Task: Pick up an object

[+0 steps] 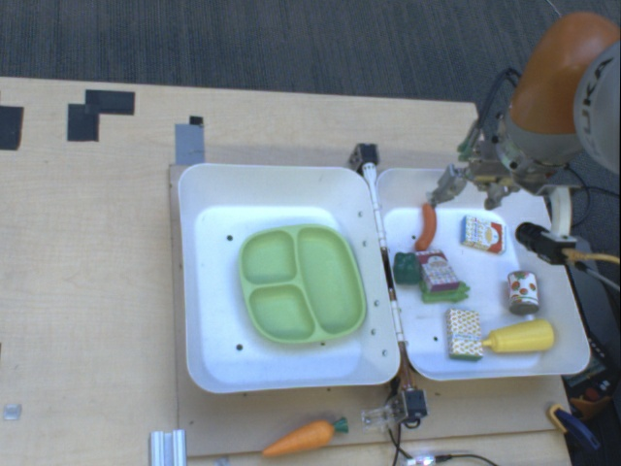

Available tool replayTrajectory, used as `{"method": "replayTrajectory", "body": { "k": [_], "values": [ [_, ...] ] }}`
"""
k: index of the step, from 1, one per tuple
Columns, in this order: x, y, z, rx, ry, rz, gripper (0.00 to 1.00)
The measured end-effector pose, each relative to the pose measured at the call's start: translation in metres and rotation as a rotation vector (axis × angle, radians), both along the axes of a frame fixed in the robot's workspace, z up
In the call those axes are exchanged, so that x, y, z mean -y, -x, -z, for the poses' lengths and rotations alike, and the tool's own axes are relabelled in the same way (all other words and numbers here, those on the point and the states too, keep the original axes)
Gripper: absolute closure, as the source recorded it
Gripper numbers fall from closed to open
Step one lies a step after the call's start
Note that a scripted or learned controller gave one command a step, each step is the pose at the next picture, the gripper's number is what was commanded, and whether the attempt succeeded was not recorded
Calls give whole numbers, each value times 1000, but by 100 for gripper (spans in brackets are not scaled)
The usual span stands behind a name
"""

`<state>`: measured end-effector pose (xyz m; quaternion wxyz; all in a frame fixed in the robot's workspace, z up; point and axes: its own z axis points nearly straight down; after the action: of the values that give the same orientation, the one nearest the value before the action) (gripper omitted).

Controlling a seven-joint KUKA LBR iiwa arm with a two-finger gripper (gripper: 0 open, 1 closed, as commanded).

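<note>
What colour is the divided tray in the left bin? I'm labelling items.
Light green; the divided tray shows plainly in the camera view.

You were looking at a robotics lab: a pale wooden surface (87,260) carried black marker patches (97,113), two white bins (199,260) clamped side by side, loose cables (408,435), toy food props, and grey carpet (243,27) lay beyond.

arm (568,76) cut off at right edge; labels on small box (483,233) and can (523,291) unreadable.
</note>
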<state>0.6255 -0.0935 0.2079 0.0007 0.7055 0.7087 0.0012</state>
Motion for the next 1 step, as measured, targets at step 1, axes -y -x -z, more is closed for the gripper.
{"method": "replayTrajectory", "body": {
  "k": [1],
  "values": [
    [16,14,115,-1,1,3,0]
  ]
}}
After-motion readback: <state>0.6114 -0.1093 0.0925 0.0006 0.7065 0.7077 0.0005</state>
